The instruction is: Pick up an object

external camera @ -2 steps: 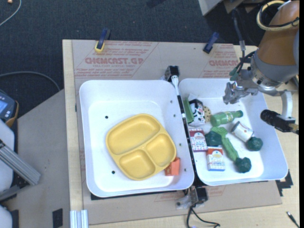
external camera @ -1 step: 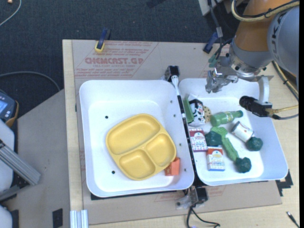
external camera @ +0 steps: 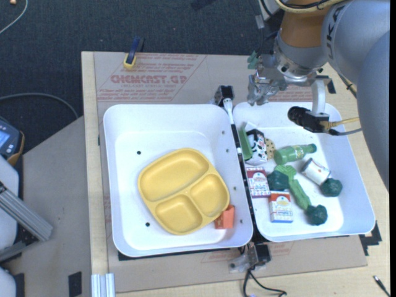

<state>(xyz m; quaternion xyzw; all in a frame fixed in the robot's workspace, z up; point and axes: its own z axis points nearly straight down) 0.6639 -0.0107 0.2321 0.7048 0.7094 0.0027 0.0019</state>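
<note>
Green bottle (external camera: 294, 153) in bin, tool (external camera: 261, 93) above rim

1. Two bins sat side by side on the board (external camera: 154, 73), the left bin (external camera: 117, 166) at 9 o'clock of the right bin (external camera: 352, 184), their rims touching
2. The divided tray (external camera: 179, 187) lay in the middle of the left bin, with a small block (external camera: 226, 218) touching its 4 o'clock corner
3. In the right bin, two cartons (external camera: 258, 182) (external camera: 281, 207) lay near the shared rim, one at 5 o'clock of the other
4. The dumbbell (external camera: 299, 193) lay at 3 o'clock of the cartons; the bottle (external camera: 294, 153) lay at 12 o'clock of it
5. The gripper (external camera: 263, 91) hung over the right bin's 11 o'clock corner
6. A clip (external camera: 132, 54) sat at the board's 11 o'clock edge
</note>
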